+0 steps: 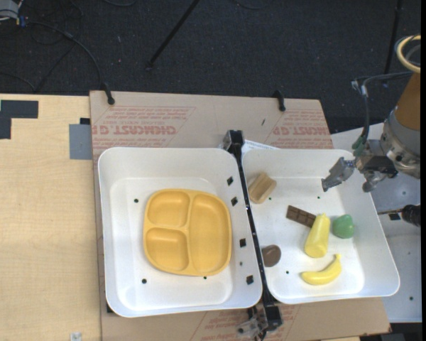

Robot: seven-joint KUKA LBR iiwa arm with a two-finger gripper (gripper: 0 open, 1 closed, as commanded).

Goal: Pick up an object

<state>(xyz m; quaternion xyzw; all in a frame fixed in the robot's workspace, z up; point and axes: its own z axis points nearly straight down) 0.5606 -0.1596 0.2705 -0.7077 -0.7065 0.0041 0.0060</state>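
My gripper (353, 176) hangs over the right bin (383, 261), near its upper right corner, w/ both fingers (335, 175) spread apart and nothing between them. It's above bare white floor, apart from every object.

Count, right bin: 6 things. 1 tan block (261, 187) at upper left, close to the divider. 1 dark brown bar (300, 216) near the middle. 1 yellow bottle-shaped piece (317, 236) just right of the bar, its top end touching or overlapping the bar's end, can't tell which. 1 green piece (343, 226) right beside the yellow one. 1 banana (321, 272) below them, towards the front wall. 1 small brown round thing (271, 255) at lower left, near the divider.

Left bin (117, 261): 1 yellow divided plate (188, 231), three compartments, lying flat about in the middle.

2 bins total, side by side, rims meeting along a black clamp strip (246, 226). They sit on a brown cardboard sheet (199, 119) w/ mirrored red print. To the left, a light wooden benchtop (35, 219) w/ dark patches. Behind, dark carpet (234, 41) w/ cables and thin stand legs across it.
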